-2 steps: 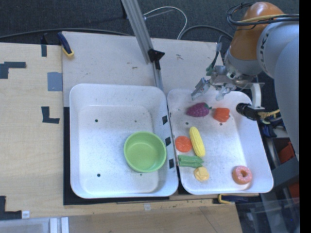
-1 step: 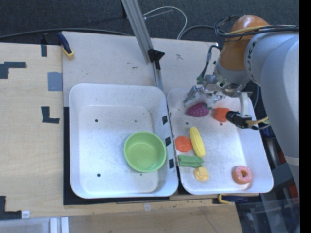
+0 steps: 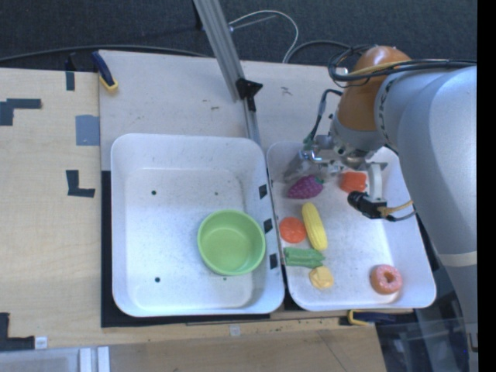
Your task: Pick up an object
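Toy food lies scattered in the right bin, and the piece closest to the gripper is a purple bunch of grapes near the bin's upper left corner. The gripper sits just above the grapes at the bin's far edge, seemingly close to or touching their top; whether its fingers are parted or closed cannot be told from this angle, and nothing is visibly held between them.

Just below the grapes a yellow corn cob lies lengthwise, with an orange round piece touching its left side. Under those two, a green vegetable lies crosswise, and a small yellow piece sits just beneath its right end. A red-orange block rests to the right of the grapes, beside the arm's wrist. A pink frosted doughnut sits well apart from the rest, near the lower right corner.

The left bin holds a green bowl, upright, toward its lower right part.

The grey arm reaches in from the right, its orange band above the wrist, with black cables looped around it. A metal pole slants across the bench from the top edge to the gap between the bins. Dark tape marks dot the wooden surface at left.
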`<state>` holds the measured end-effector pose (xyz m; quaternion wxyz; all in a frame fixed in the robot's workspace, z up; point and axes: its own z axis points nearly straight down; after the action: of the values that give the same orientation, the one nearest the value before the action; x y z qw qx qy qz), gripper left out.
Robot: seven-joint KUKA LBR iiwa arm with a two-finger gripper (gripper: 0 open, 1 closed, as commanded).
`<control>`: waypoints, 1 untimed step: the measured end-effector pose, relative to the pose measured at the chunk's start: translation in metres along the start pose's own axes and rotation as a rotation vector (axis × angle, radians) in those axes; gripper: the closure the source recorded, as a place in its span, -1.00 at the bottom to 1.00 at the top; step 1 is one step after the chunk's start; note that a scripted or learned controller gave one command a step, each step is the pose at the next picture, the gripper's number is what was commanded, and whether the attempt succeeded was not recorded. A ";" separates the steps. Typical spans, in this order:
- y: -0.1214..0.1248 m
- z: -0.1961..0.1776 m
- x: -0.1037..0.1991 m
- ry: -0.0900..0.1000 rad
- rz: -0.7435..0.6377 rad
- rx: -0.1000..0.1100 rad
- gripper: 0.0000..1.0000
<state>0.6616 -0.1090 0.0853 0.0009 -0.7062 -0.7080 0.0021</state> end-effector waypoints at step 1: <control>0.001 -0.013 0.001 0.001 -0.001 -0.002 1.00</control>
<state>0.6626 -0.1080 0.0984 0.0004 -0.7057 -0.7085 0.0010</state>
